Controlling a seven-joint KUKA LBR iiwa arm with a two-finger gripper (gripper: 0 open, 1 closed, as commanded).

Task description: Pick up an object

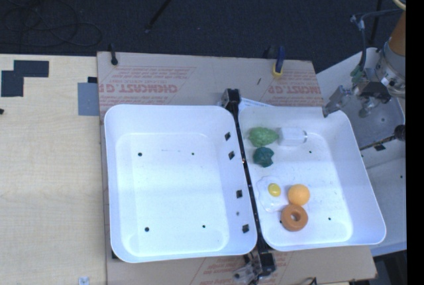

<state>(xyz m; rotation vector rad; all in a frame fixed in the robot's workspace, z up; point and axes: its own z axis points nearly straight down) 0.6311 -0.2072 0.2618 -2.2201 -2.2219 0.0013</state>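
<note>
The right bin holds several small objects. A light green lump lies near its far left, with a dark teal lump just in front of it and a pale clear piece to its right. Nearer the front lie a white fried-egg shape with a yellow yolk, an orange ball and a brown ring. My gripper hangs above the bin's far right corner, away from all of them. It is open, with nothing between its two prongs.
The left bin sits beside the right one, with a black divider between them. Both rest on a cardboard sheet. A blue and yellow clamp stands at the cardboard's back edge. The arm's wrist is at the far right.
</note>
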